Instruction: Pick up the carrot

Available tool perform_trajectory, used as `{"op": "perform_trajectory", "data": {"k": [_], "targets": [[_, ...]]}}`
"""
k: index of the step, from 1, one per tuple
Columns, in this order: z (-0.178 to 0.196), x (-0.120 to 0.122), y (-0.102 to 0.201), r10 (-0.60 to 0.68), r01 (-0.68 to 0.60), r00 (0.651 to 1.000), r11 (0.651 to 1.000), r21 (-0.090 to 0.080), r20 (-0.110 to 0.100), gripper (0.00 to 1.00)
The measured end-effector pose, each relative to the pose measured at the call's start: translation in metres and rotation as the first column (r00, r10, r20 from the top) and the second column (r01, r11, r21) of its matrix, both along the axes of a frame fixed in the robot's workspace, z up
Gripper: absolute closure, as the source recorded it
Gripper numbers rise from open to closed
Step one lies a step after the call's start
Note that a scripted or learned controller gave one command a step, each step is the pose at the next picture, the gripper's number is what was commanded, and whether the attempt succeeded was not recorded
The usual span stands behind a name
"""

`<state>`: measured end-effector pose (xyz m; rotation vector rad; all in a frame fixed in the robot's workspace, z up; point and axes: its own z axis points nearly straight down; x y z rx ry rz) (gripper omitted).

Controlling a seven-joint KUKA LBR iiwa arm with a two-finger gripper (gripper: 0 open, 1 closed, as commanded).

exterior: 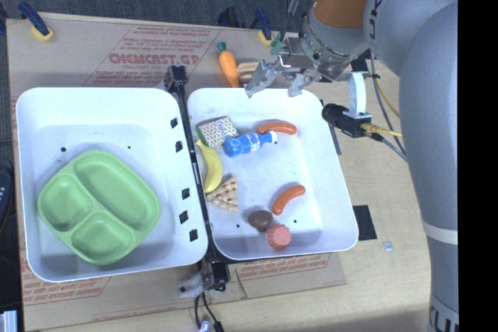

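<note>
- Camera view, single overhead slant shot. Arm entered from upper right of frame; grey body w/ orange band above wrist.
- Gripper (274, 82) sat at upper centre-right, over the top rim of the right bin (342, 202). Two fingers read as spread apart, nothing seen between them.
- Carrot (227, 67) lay outside both bins, on the cardboard sheet (140, 50) just above the right bin's upper-left corner. Orange body, small green top pointing toward top of frame. Near the gripper, to its left, not touching.
- A pale item sat just right of the carrot, between it and the gripper; too small to identify.
- Right bin contents: two sausages (277, 127), blue bottle (247, 143), banana (210, 166), waffle piece (224, 194), small box (216, 127), brown and pink round items at bottom. Left bin (31, 113) held green divided tray (97, 206).
- Judgement: task not yet done; carrot ungrasped.
- Risks, as judged:
  - Carrot is slim and rounded; a close across an off-centre line could roll or squirt it away.
  - Bin rim lay close by; a descending finger could strike the rim or the clip between bins.
  - Pale neighbour item could get caught instead of, or along w/, the carrot.
  - Orange sausages in bin resemble target; mis-selection possible.
</note>
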<state>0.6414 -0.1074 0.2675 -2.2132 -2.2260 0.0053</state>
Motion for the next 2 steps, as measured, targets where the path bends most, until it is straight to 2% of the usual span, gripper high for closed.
{"op": "perform_trajectory", "data": {"k": [1, 2], "targets": [[-0.109, 0.014, -0.019, -0.627, 0.627, 0.779, 0.779, -0.002, -0.003, 0.00], [-0.098, 0.014, -0.018, -0.622, 0.622, 0.783, 0.783, -0.002, -0.007, 1.00]]}}
